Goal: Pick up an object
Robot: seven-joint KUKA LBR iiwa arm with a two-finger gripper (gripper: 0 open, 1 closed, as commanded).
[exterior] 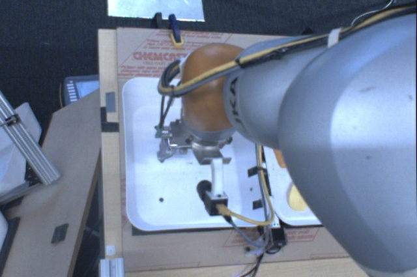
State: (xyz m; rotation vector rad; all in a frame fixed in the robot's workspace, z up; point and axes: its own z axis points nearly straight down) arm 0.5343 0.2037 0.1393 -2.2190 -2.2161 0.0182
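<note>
- White left bin [140, 139] looks nearly bare under the end effector [167, 149]; it could grab nothing.
- Open or clenched? I cannot tell from here.

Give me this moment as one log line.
task: pick up object | gripper: over left bin | grasp: unconfirmed | right bin: yellow object inside

Open bin floor [139, 161] left of hand [171, 148] — arm [326, 106] overhead.
</note>
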